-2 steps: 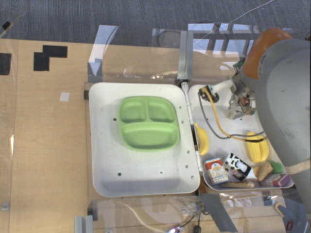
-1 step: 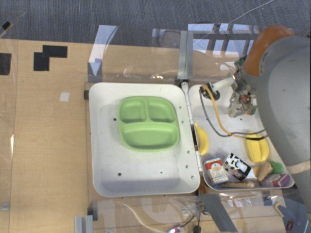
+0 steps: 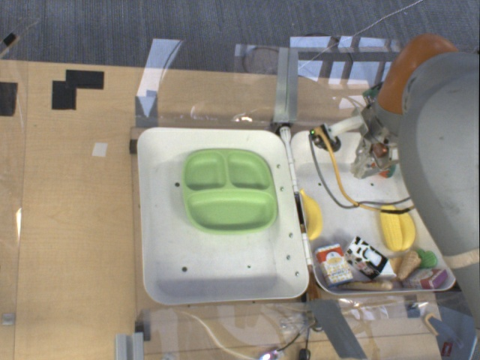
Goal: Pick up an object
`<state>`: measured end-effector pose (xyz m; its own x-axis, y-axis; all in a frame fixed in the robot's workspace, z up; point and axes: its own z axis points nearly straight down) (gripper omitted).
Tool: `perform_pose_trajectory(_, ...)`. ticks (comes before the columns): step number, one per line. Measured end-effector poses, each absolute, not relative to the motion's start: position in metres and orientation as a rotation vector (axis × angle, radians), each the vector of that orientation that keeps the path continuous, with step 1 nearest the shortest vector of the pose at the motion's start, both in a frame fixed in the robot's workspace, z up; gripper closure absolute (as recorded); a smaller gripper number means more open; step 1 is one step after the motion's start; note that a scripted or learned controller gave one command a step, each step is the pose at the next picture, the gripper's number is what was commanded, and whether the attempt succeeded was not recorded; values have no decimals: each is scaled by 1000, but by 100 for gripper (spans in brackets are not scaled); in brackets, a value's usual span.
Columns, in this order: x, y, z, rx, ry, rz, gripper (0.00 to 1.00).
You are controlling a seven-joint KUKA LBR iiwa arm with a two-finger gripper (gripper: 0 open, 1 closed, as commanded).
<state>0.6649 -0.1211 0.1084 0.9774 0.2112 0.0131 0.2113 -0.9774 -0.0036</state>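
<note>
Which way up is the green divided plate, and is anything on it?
Right way up and empty: the green divided plate shows three bare compartments, lying flat in the left bin.

Left bin (image 3: 161, 265): held a green divided plate (image 3: 228, 190) at its middle.
Counter (image 3: 67, 223): black markers (image 3: 75, 87) near its far-left corner.

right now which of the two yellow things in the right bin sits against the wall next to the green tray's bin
The banana, a slim curved piece lying along the right bin's left wall. The other, the corn cob, is wider, ridged, and lies beside the arm.
</note>
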Motion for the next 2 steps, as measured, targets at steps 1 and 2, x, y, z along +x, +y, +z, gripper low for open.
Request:
perform_pose_trajectory(1,650,-117,88,-3127,-318,-15,100)
perform_pose_trajectory(2,638,-112,89,-3124,-366,-18,100)
